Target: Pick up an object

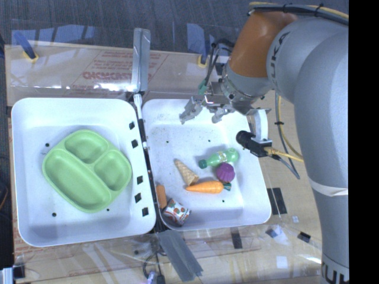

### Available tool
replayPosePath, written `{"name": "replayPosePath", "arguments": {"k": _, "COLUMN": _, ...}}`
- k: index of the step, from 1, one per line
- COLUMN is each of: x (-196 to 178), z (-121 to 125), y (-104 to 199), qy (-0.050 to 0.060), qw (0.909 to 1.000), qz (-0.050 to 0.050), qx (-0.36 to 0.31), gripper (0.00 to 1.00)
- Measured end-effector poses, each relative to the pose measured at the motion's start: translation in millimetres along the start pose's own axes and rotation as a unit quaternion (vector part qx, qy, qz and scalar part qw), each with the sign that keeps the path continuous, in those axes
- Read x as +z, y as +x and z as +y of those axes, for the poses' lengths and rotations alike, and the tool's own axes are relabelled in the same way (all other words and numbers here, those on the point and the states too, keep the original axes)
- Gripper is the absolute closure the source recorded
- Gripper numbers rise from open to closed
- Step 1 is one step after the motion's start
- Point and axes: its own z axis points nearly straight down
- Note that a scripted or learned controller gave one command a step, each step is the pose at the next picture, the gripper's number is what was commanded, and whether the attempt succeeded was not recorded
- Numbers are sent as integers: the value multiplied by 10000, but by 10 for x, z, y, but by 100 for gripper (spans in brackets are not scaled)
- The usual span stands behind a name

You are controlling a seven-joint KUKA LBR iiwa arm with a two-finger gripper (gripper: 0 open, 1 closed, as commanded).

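**Arm poised over the right bin, toys waiting below**

We start with the arm (296,70), which fills the 3 o'clock side of the view, its orange band turned toward 12 and the wrist bent down over the far part of the right bin (160,135). The gripper (202,111) hangs above the bin's 12 o'clock stretch, its two fingers spread apart with nothing between them, well clear of the toys.

The left bin (29,218) carries a green divided plate (87,169), which we leave alone.

In the right bin the candidates gather toward 5 o'clock. The green bottle (219,158) lies on its side, and just beside it, toward 6, sits the purple vegetable (225,172). The toy carrot (205,187) lies flat, touching or nearly touching the purple piece. The cone (186,171) lies at 9 o'clock of that cluster, a little apart. A small printed can (176,212) and an orange piece (161,195) sit against the bin's 7 o'clock corner.

We judge all of these to be light, stiff plastic play food, smooth and apt to slip or roll under a poor pinch. The cone looks the easiest target to us: it stands free of its neighbours, and a grasp across its wider end, fingers either side of its long axis, should hold. The carrot would take the same across-the-middle grip, though the purple piece crowds it.
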Motion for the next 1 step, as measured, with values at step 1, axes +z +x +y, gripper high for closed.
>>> {"name": "replayPosePath", "arguments": {"k": 1, "x": 706, "z": -955, "y": -318, "qy": 2, "qw": 10000, "qz": 1, "qx": -47, "gripper": 0}}
